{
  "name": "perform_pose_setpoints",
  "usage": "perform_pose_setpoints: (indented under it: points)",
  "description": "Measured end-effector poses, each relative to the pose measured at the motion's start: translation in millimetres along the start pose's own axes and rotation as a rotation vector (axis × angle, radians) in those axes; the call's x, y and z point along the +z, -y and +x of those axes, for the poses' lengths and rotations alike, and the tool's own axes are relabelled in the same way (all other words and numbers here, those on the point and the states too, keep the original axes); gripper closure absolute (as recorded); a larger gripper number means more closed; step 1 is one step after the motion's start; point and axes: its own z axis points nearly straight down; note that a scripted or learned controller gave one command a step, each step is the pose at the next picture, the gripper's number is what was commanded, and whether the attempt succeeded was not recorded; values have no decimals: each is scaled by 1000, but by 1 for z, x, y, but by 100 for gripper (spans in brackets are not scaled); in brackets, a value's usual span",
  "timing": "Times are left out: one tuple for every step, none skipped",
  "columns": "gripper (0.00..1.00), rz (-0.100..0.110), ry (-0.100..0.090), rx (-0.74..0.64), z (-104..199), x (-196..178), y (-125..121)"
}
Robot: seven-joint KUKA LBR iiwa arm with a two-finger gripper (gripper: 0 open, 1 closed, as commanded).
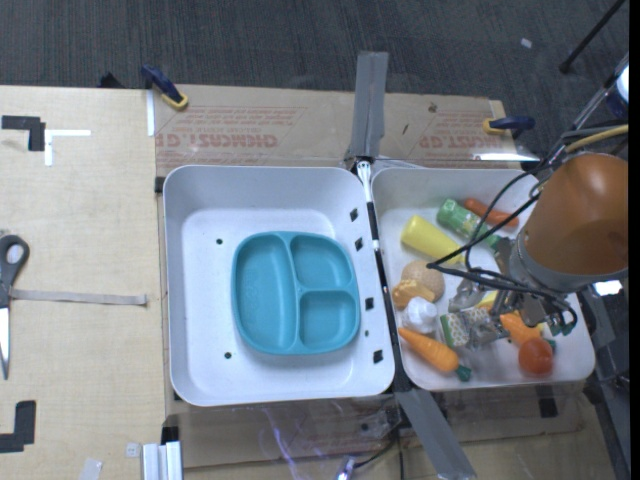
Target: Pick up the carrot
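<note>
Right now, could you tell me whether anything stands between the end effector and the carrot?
Nothing visible does. The end effector sits low in the right bin, and the carrot lies just to its left on bare floor; the white piece lies above that path.

Bench (70, 268): light wood surface bearing 2 shallow white bins side by side.
Left bin (190, 268): holds 1 teal plate (297, 293) with 3 compartments.
Right bin (395, 193): holds toy food items.
Carrot (432, 350): orange, green tip, lying at a slant near the front left of the right bin.
Yellow piece (428, 235): toward the rear of the right bin, beside a green item (458, 217).
Tomato (536, 358): red, front right of the right bin.
Arm (585, 218): orange band, over the right bin's right side.
Gripper (478, 318): lowered among the items, just right of the carrot.
Scissors (8, 283): at the bench's left edge.
</note>
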Motion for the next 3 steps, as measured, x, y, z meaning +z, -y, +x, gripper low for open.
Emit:
perform_pose_setpoints:
  points:
    - [100, 2, 6, -2, -3, -10, 0]
    - [100, 5, 11, -4, -6, -20, 1]
    - [0, 5, 12, -4, -6, -20, 1]
